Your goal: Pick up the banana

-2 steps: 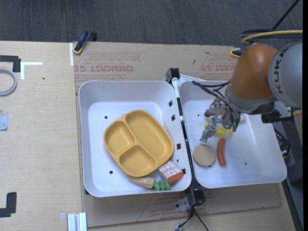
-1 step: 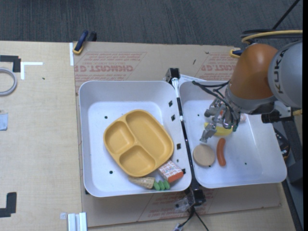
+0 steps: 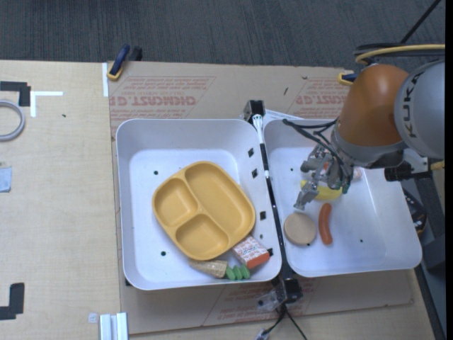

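Observation:
The banana (image 3: 323, 190) is a small yellow piece in the right bin (image 3: 382, 250), near the bin's middle left. Most of it is covered from above by my gripper (image 3: 316, 185), which hangs directly over it at the end of the grey arm with the orange band (image 3: 373, 105). I see only a short yellow stretch beneath the grey gripper parts. Whether the banana is being touched or held is not visible.
Just in front of the gripper, a round tan bun (image 3: 300, 229) and a red sausage (image 3: 325, 224) lie in the right bin. The left bin (image 3: 134, 190) holds a yellow divided plate (image 3: 204, 210), a small red-and-white box (image 3: 251, 252), a green item (image 3: 239, 272) and a tan piece (image 3: 209, 268).

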You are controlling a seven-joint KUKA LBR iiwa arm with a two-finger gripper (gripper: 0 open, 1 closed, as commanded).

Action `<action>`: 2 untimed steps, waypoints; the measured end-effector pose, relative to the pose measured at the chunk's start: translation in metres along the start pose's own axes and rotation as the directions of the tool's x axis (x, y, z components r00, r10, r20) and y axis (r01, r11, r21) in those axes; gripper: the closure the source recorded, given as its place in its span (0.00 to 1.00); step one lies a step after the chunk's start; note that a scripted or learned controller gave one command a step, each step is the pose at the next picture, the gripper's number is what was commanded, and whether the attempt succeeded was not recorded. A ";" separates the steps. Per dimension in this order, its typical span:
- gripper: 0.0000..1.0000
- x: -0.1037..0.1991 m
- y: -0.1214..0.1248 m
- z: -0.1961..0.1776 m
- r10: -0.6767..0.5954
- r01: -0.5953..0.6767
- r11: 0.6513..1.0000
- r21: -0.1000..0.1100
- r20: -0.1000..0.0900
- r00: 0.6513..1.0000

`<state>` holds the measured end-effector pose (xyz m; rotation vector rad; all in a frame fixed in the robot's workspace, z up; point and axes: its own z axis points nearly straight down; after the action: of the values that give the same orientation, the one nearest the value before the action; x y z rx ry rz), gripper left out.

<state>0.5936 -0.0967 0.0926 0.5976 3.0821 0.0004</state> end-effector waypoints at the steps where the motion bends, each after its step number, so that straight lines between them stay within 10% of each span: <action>1: 0.00 0.000 0.000 0.000 0.000 0.000 1.000 0.000 0.000 1.000; 2: 0.00 0.000 0.000 0.000 0.000 0.000 1.000 0.000 0.000 1.000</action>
<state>0.5936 -0.0967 0.0926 0.5976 3.0821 0.0004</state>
